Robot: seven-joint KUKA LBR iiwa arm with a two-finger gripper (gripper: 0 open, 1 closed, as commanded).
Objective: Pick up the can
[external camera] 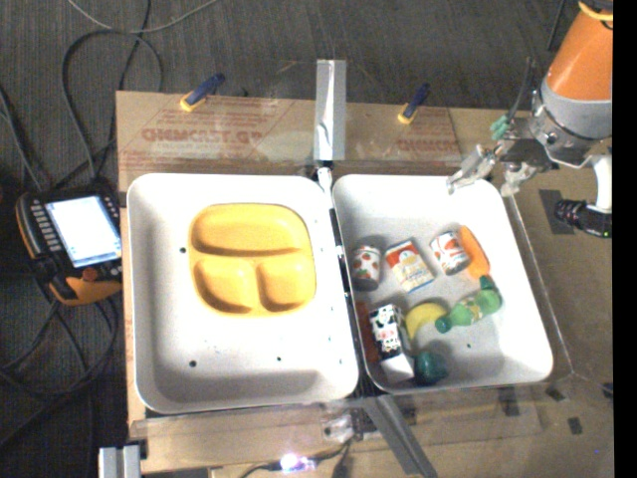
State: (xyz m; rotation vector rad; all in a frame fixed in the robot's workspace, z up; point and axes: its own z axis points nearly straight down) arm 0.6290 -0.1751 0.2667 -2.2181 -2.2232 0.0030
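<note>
Apparently gripper [485,167] spread | holds nothing | above bin [518,232] rim | can [449,251] apart

- We see a yellow compartment tray [254,258] in the left bin [159,366].
- We see a banana [426,317] beside a green bottle [472,307].
- A tablet [80,229] lies left of the bench.

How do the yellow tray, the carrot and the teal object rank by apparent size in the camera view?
1. yellow tray, by far largest
2. carrot
3. teal object; close to the carrot, so that order is unsure
</note>
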